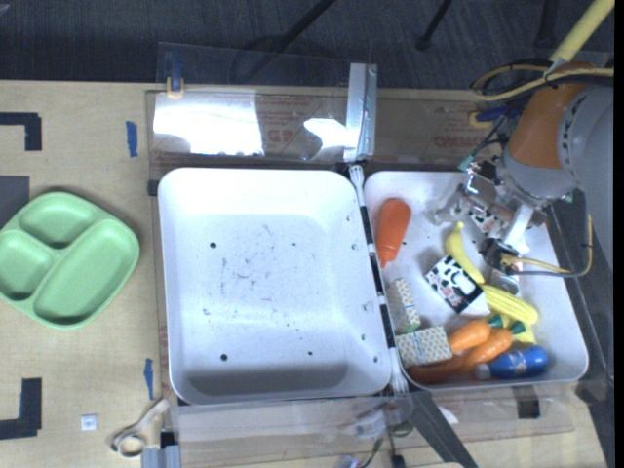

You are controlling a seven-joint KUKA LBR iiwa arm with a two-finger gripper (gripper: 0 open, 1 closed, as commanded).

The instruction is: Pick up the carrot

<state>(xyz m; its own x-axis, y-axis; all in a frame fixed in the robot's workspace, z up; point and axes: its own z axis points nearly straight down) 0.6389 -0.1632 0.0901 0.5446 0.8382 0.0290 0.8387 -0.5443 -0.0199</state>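
The carrot (392,228) is a thick orange tapered piece lying against the left wall of the right bin (575,334), blunt end toward the back. My gripper (485,210) hangs over the back right part of that bin, to the right of the carrot and apart from it, just above the top of a yellow banana (464,253). The grey arm with its orange band (539,136) comes in from the upper right. Cables and the wrist body hide the gripper's tips.
The front of the right bin holds a black-and-white box (453,283), a corn cob (513,306), two smaller orange vegetables (471,336), a blue object (518,362) and two speckled blocks (421,344). The left bin (180,198) adjoins it. A green divided plate (63,256) sits far left.
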